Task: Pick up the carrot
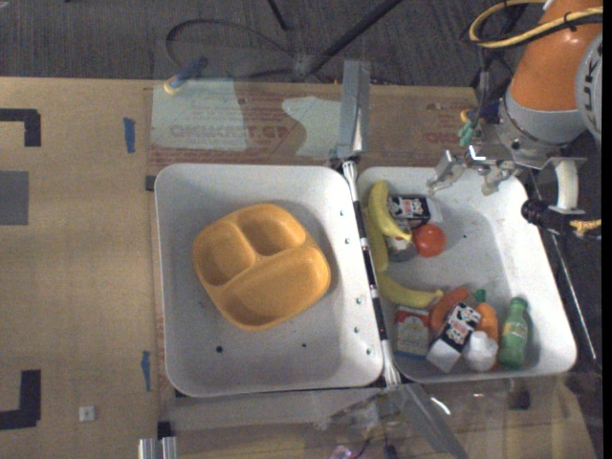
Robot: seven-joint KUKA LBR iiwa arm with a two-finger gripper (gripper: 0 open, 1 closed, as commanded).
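Note:
The carrot [448, 306] is an orange piece lying near the front of the right bin [507, 247], partly covered by a small black-and-white carton [459, 328]. My gripper [469, 172] hangs over the bin's far edge, well behind the carrot. Its fingers are spread open with nothing between them.
Around the carrot lie two bananas [378, 220], a red tomato [430, 240], another small carton [410, 207], a red-and-white box [411, 334], a white lump [481, 352] and a green bottle [514, 333]. The left bin [191, 352] holds a yellow divided plate [260, 264].

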